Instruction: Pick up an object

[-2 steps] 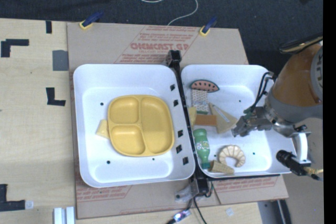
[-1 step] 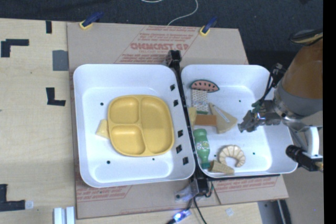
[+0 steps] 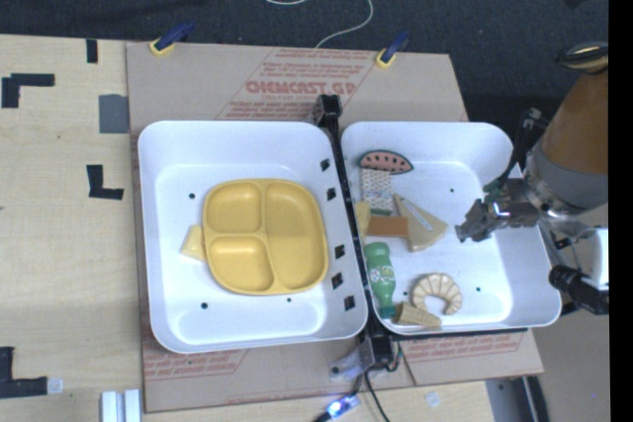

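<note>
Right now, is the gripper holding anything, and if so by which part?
Nothing shows between the fingers of the gripper; it hangs over bare floor of the right bin.

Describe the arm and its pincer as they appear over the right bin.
The arm is a thick rounded column, grey near the wrist with a broad orange band above it. At its end sits the pincer, small, dark and angular, with a few pale metallic parts at its base. White fittings flank the wrist.

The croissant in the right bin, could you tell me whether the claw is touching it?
No, the croissant lies near the front of the right bin, while the claw hangs apart from it, farther back and to the right.
</note>
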Robot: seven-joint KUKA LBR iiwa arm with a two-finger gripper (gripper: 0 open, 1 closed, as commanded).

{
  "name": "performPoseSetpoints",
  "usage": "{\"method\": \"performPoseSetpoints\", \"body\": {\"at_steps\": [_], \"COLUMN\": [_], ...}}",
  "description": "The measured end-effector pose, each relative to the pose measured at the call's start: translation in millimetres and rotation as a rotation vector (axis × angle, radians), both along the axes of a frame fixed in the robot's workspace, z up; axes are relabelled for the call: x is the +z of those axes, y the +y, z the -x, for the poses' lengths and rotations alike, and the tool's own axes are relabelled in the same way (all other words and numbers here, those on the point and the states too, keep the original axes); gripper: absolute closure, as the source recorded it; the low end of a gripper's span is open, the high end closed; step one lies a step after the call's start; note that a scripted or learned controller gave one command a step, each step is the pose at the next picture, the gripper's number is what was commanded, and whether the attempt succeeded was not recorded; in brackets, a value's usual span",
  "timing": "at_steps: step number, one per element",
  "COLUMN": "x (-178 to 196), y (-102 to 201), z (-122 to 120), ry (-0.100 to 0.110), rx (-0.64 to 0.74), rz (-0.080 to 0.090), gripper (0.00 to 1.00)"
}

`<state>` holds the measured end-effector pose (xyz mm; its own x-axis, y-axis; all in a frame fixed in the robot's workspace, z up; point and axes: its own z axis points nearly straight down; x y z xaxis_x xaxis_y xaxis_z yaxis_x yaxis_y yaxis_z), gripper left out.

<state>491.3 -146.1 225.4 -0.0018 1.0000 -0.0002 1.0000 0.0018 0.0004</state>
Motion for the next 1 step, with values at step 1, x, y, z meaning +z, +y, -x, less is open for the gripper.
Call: {"method": "performPoseSetpoints", "body": {"at_steps": [1], "x": [-3.4], "y": [43.9], "z": [-4.2], "ry": [0.003], "rx": [0.004], "rz": [-0.002], "gripper": [1.00]}}
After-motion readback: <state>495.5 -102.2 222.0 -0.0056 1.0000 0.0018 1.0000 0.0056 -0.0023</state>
